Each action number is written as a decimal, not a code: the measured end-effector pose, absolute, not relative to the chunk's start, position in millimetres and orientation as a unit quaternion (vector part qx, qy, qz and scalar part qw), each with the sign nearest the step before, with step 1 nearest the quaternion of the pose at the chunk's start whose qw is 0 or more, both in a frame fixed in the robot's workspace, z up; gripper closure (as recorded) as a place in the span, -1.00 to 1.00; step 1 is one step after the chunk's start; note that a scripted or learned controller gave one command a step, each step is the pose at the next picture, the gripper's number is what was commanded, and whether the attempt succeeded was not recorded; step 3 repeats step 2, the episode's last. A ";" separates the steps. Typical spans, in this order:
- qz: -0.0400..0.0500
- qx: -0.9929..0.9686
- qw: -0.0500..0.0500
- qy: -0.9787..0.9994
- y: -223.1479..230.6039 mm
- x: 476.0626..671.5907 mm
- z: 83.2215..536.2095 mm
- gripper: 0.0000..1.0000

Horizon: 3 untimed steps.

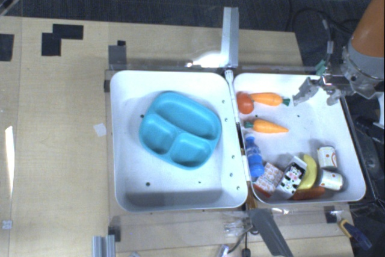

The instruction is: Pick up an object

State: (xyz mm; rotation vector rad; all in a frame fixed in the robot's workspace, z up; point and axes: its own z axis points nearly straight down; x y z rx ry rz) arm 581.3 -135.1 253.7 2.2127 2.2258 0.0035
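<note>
My gripper (317, 94) hangs over the far right part of the right bin (313, 123), its two fingers spread open with nothing between them. Just left of its left fingertip (301, 93) lies an orange carrot (266, 99), with a red tomato (245, 104) at the carrot's left end. A second carrot (269, 126) lies a little nearer. Along the bin's near side sit a blue bottle (253, 157), a patterned packet (271, 177), a black-and-white box (292, 176), a yellow banana (309, 169) and two small cans (326, 156) (331, 180).
The left bin (126, 177) holds a blue divided plate (179, 129). A grey metal post (230, 36) stands at the back between the bins. Black cables run along the back right, and the arm's orange band (370, 33) is at the right edge.
</note>
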 end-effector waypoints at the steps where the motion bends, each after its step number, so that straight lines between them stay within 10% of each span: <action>1: 0.003 0.703 0.004 0.711 -133.9 583.1 265.2 1.00; 3: 0.002 0.700 0.003 0.715 -159.2 592.7 353.8 1.00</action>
